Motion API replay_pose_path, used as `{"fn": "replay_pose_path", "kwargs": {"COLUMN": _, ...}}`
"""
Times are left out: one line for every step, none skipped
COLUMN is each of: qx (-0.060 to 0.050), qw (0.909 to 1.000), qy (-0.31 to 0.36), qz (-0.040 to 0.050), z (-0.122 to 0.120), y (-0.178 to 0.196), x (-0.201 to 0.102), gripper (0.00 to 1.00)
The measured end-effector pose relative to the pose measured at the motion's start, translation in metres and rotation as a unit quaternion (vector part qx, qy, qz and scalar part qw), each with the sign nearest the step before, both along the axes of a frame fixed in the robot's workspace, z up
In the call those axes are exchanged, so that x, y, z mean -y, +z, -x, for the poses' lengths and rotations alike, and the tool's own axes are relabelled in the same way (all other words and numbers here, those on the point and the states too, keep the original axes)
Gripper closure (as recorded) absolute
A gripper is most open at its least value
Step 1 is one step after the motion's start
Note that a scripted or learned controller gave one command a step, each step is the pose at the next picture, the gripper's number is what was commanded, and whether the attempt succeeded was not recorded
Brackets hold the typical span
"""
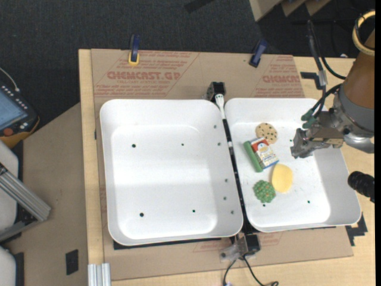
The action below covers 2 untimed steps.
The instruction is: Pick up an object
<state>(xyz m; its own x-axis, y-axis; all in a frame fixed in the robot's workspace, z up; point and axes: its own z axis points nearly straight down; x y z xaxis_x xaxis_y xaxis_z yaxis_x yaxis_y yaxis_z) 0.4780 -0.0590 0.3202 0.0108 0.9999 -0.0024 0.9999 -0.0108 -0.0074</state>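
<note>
Objects lay clustered in the right bin (333, 216): a cookie (266, 131), a green-and-white box (261, 154), a yellow lemon-like piece (282, 178) and a green broccoli-like lump (264, 191), the box's label too small to read. The gripper (299, 148) hung over that bin's right part, well apart from the cluster, its dark fingers merging into one blur, so I cannot tell how far they stood open or whether they held anything. The arm (363, 88) was cut off by the right edge, and the left bin (113, 159) sat beside.
</note>
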Motion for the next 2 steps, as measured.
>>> {"fn": "replay_pose_path", "kwargs": {"qx": 0.005, "qw": 1.0000, "qy": 0.008, "qz": -0.0013, "z": -0.0029, "y": 0.0150, "x": -0.0505, "gripper": 1.00}}
{"fn": "replay_pose_path", "kwargs": {"qx": 0.006, "qw": 1.0000, "qy": 0.006, "qz": -0.0006, "z": -0.0034, "y": 0.0249, "x": -0.0483, "gripper": 1.00}}
